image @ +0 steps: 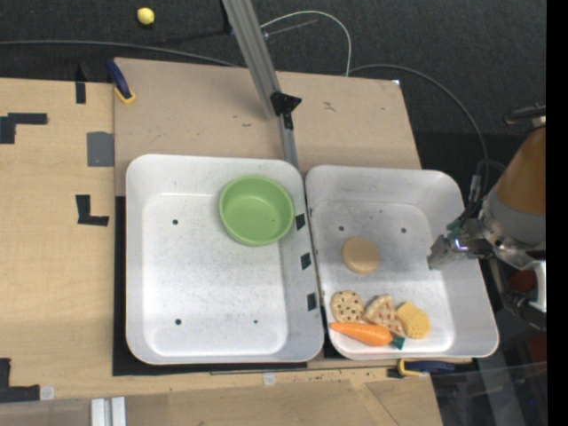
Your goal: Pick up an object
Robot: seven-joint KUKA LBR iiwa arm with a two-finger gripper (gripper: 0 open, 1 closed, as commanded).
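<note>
From the camera above, my fingers (441, 254) hang over the right edge of the right bin (461, 327), low by its wall. They look dark and bunched together, and I cannot tell whether they stand wide or narrow; nothing shows between them. My arm (524, 193) comes in from the right, grey with its orange band.

The things I could pick lie in the right bin. A round tan puck (360, 256) sits near the bin's middle, well apart from my fingers, to their left. Along the front wall is a cluster: a brown cookie with holes (346, 306), a pale lotus-root slice (380, 310) beside it, a yellow corn piece (414, 320) touching that slice, and an orange carrot (361, 332) lying flat just in front of them.

In the left bin (160, 327) a green bowl (256, 209) stands upright near the back right corner.

On the table (53, 238) I see dark tape marks. A small yellow ball (145, 15) lies on the dark floor beyond. I can read no writing or labels anywhere.
</note>
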